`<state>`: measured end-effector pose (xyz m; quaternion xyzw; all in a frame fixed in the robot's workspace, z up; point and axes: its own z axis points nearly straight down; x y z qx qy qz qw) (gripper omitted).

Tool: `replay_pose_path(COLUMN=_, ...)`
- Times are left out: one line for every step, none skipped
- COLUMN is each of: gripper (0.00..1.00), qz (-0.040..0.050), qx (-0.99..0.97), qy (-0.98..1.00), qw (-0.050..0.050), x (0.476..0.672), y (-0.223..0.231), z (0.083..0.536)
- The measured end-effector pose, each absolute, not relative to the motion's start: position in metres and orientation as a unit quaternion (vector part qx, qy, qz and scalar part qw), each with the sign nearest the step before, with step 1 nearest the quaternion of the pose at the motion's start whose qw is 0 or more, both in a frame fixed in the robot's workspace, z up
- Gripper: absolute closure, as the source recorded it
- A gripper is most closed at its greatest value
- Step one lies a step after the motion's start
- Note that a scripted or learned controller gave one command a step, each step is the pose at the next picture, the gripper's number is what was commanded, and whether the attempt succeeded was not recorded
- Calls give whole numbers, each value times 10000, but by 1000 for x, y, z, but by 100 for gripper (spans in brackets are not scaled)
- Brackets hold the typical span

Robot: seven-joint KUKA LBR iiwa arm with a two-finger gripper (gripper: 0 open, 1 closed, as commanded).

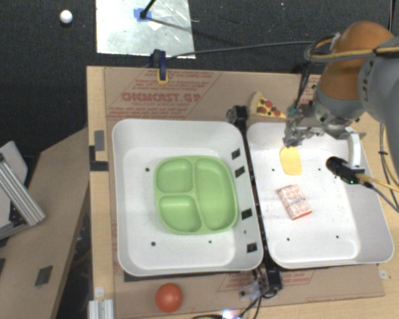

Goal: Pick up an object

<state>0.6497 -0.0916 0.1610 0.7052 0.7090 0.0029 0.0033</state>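
We see the grey arm bent in from the right, its gripper [294,138] low over the top of the right bin [369,244]. We cannot tell how the gripper is set. A yellow block [291,161] lies just under it, long side running up and down. The brown board [166,95] behind reads "CHEMCAST GP". A green tray [194,195] sits in the left bin [130,151].
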Motion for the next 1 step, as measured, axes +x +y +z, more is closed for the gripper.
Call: replay_pose_path(gripper=100, qz=31, qx=7049, qy=7093, qw=40, x=656, y=-91, z=226)
